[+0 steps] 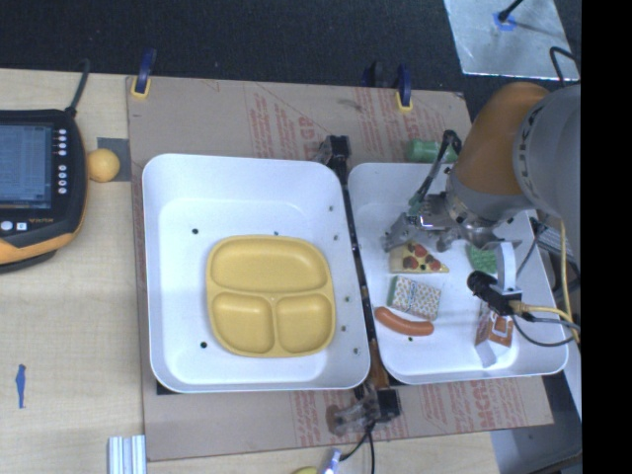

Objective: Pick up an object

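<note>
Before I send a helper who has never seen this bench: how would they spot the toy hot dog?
Look in the right white bin, near its front edge. The hot dog lies just below a green patterned square. It alone is a long, reddish-orange sausage shape.

Arm reaching in from right, wrist bent down, tool low.

We note two bins side by side, centre frame. Left bin: divided plate in middle. Right bin: pizza slice above patterned block; sausage below block. Gripper just above pizza slice. Handheld pendant far left, ball beside it.
</note>
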{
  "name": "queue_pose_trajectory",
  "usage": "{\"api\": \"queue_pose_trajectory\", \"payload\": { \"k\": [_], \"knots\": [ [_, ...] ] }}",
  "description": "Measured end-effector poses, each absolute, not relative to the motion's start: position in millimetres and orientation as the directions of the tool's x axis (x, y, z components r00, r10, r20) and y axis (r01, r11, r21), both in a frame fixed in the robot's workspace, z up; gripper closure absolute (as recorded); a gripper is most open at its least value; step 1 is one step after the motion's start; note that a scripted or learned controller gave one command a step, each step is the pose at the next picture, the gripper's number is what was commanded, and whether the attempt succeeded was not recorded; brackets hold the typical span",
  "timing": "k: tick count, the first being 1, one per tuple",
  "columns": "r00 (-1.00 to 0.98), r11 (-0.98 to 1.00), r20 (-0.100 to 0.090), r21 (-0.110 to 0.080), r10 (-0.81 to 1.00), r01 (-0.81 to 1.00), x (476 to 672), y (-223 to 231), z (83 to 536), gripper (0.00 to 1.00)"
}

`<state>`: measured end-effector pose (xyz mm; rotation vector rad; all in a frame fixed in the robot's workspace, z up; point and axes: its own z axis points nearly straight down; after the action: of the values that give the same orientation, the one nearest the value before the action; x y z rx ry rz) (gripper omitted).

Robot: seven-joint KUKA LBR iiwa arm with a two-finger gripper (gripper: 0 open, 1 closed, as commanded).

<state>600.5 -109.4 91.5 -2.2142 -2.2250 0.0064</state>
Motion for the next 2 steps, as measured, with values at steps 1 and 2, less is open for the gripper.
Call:
{"api": "queue_pose_trajectory", "payload": {
  "k": [1, 2],
  "knots": [
    [-0.002, 0.002, 0.0, -0.002, 1.0, 1.0, 639.0, -147, 92, 0.0],
    [-0.003, 0.003, 0.001, -0.001, 1.0, 1.0, 656.8, -106, 153, 0.0]
  ]
}}
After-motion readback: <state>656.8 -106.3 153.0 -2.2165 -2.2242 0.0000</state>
